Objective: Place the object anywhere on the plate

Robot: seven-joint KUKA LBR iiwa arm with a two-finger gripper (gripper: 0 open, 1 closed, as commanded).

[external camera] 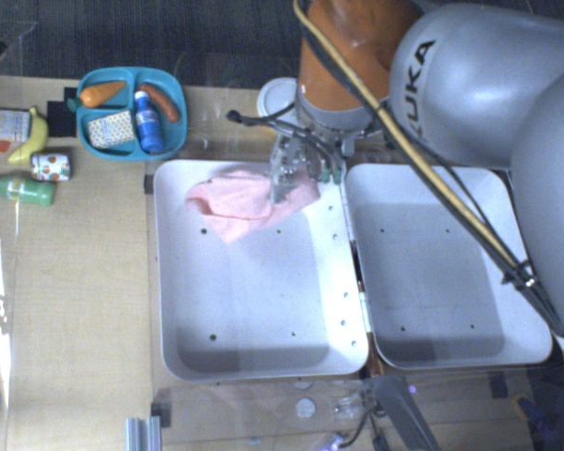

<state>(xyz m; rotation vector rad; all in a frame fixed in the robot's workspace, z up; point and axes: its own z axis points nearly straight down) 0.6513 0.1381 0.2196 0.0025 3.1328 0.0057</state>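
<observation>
- The pincer hangs below the orange band of the grey arm, over the far right corner of the left bin.
- Its tips press into the right part of a pink cloth; the metal parts and the folds blur together there, so I cannot tell whether the pincer is released or clenched, nor whether any cloth lies between its tips.
- The pink cloth is crumpled on the floor of the left bin, spreading from directly under the pincer out to its left, along the bin's far end.
- A white round plate shows just beyond the pincer, on the worktop past the bin's far rim, and is largely hidden by the arm; the cloth is apart from it.
- The right bin lies just right of the pincer, its near wall beside the left bin's wall.
- Well to the left of the pincer, a blue divided tray rests on the worktop, holding an orange carrot-shaped toy, a blue bottle and other small pieces.
- Further left still lie a yellow banana, a small can and a green bottle on its side.
</observation>
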